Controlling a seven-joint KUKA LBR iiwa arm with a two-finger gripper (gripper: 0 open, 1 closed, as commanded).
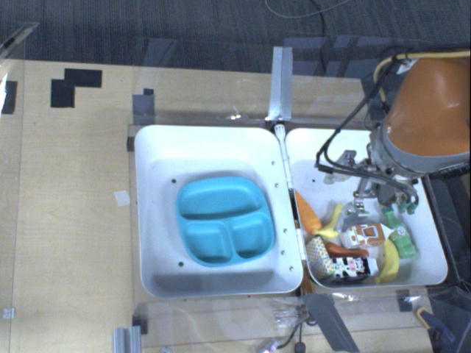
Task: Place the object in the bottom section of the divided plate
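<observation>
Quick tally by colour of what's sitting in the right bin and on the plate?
Orange: 1, carrot
Yellow: 1, banana
Green: 1, packet
White/orange: 1, carton
Black/white: 1, patterned box
On the blue plate: 0
Total: 5 distinguishable; the pile may hide more.

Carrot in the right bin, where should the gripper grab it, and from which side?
Probably the thick upper middle of the carrot, coming straight down. It lies at a slant along the right bin's left wall, so set the fingers across its width. The lower tip abuts the yellow piece and the pile; the upper half looks freer. The wall leaves little room for one finger.
</observation>
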